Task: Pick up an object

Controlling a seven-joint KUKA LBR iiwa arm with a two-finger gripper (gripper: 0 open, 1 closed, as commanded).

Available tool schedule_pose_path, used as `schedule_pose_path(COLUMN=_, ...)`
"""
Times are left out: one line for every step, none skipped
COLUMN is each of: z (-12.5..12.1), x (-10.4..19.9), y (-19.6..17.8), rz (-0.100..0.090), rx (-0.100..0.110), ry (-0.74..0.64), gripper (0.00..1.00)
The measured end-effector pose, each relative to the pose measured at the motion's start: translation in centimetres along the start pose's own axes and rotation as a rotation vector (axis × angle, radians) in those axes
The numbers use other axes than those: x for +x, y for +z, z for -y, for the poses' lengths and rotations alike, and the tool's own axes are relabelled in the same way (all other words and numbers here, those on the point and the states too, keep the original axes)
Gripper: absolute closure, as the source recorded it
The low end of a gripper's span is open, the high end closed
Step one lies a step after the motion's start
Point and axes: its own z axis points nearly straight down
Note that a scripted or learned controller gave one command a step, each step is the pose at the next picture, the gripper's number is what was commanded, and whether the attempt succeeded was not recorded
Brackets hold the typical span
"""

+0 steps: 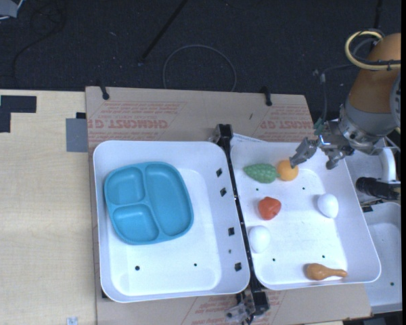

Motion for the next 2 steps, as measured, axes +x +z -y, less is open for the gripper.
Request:
schedule_pose_path(z=-0.3, x=0.0, y=-0.9, rz=0.002, rx=-0.014, ry=-0.002, gripper=0.00)
schedule_pose_path(z=-0.4, x=-0.2, y=3.4, rz=0.002, rx=-0.011, ry=-0.002, gripper=0.00)
